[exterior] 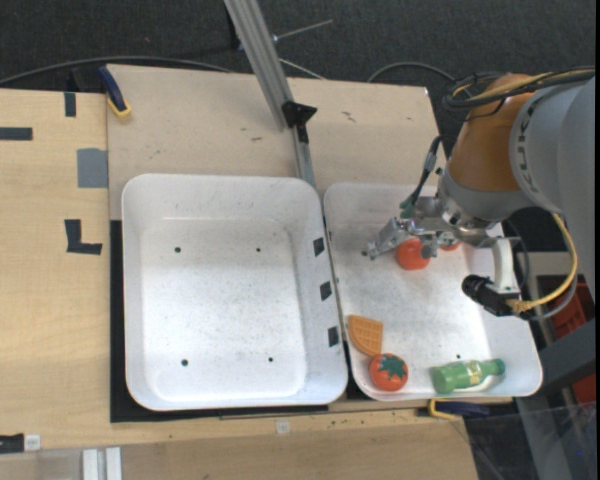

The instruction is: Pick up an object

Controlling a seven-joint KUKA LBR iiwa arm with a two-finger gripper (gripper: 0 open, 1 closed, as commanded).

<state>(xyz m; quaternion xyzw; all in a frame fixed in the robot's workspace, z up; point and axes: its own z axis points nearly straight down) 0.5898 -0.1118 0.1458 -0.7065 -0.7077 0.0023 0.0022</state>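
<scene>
gripper [408,236] is seen low in the right bin [435,313] | finger state cannot be told | red ball [413,256] is found touching, just below the tip | orange wedge [365,334], tomato [388,371], green bottle [466,374] are noted well nearer the bin's front rim

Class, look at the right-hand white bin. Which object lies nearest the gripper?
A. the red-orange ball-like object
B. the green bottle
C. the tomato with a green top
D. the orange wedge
A: the red-orange ball-like object sits right beneath the gripper, while the orange wedge, the tomato and the green bottle all lie along the bin's near edge.
</scene>
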